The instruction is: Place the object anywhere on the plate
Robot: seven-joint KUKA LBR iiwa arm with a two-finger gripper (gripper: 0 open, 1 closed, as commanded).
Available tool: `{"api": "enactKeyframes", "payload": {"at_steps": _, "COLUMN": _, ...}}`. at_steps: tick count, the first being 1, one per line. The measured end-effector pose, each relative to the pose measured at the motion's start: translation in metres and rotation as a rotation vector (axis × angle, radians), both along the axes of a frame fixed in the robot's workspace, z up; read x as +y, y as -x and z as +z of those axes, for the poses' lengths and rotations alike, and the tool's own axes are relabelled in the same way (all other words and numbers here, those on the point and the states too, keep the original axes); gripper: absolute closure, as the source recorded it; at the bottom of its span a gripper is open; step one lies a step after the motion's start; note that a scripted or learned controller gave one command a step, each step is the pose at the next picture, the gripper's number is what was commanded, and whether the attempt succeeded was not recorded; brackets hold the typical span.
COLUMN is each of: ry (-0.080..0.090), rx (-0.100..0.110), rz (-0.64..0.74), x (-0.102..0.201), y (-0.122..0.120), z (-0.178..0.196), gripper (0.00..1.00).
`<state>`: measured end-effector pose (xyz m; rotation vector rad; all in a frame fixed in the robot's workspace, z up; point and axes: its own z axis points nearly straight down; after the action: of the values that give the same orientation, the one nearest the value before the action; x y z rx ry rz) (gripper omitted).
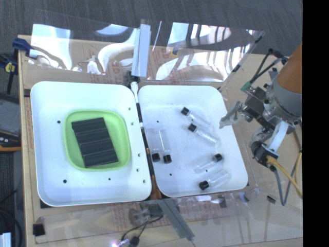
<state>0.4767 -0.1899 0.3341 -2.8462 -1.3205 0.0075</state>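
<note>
Far left, the left bin (46, 138) sat on the surface (77, 71), and inside it lay the green plate (71, 133), already carrying a dark ribbed block (94, 142) square in its middle. Nothing else was on that plate.

Moving across the divider, the right bin (226, 138) held the candidates: clear vials with black caps, scattered about. Two stood close together by the bin's left wall, the pair of vials (160, 140). Up top lay an upper vial (186, 112), with a second vial (201, 133) just below and right of it. Lower down rested a capped vial (208, 162), and nearest the front edge, the front vial (215, 181). All of them were still in the right bin, none on the plate.

Over at the right rim, the claw (231, 116) hung just above the bin's right edge, apart from every vial, nothing between its fingers. Whether it was released or clenched, I could not tell from that slant.

So the call: the reach phase was in hand, no pick made yet. The next move would ask the arm to swing in over one vial, likely the second vial nearest it, drop down, close on the slippery clear body, then carry it leftward across the divider to the plate.
</note>
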Motion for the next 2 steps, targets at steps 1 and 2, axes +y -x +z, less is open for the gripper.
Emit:
{"api": "enactKeyframes", "payload": {"at_steps": 1, "ry": 0.001, "rx": -0.004, "rz": 0.052, "x": -0.011, "y": -0.042, "z": 0.083, "gripper": 0.00}}
{"api": "enactKeyframes", "payload": {"at_steps": 2, "ry": -0.001, "rx": 0.000, "rz": -0.079, "x": -0.009, "y": 0.000, "z": 0.094, "gripper": 0.00}}
